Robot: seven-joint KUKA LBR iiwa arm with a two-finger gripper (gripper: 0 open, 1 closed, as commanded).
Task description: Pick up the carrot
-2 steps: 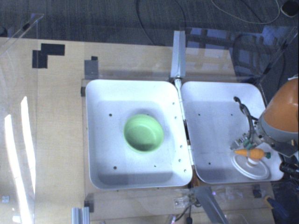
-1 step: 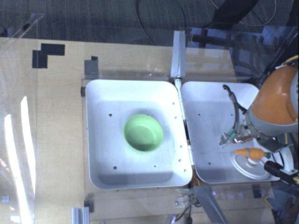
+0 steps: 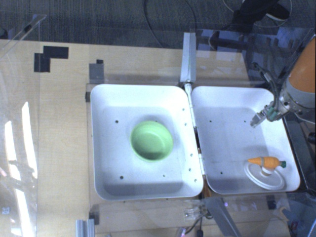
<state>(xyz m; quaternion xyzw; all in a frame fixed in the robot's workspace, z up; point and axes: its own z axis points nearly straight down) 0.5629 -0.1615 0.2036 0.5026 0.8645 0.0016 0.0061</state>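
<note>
Fingers (image 3: 260, 118) first: mine hang over the right bin (image 3: 232, 98), near its far right wall, and they are too small and blurred at this slant for me to tell whether they stand apart or together. What I can say is that nothing orange sits between them, so I am carrying nothing.

The carrot (image 3: 266, 162) lies in the same bin, toward the near right corner, well apart from my fingers and nearer the camera than they are. It lies on its side, pointed end toward the divider between the bins, green top (image 3: 282, 164) toward the outer wall. It rests across a white ring-shaped object (image 3: 265, 177), touching it; I cannot make out what that ring is, perhaps a lid or a small dish.

The left bin (image 3: 106, 147) holds a green bowl (image 3: 152, 140) near its middle, which has no part in my job.

As I judge it, the task is barely begun. No grasp is made and the carrot is untouched. Left to do: travel toward the near corner until I am above the carrot, line my fingers across its body, descend, close on it, and lift it off the ring. The bin walls close by and the ring underneath could both spoil the grip.
</note>
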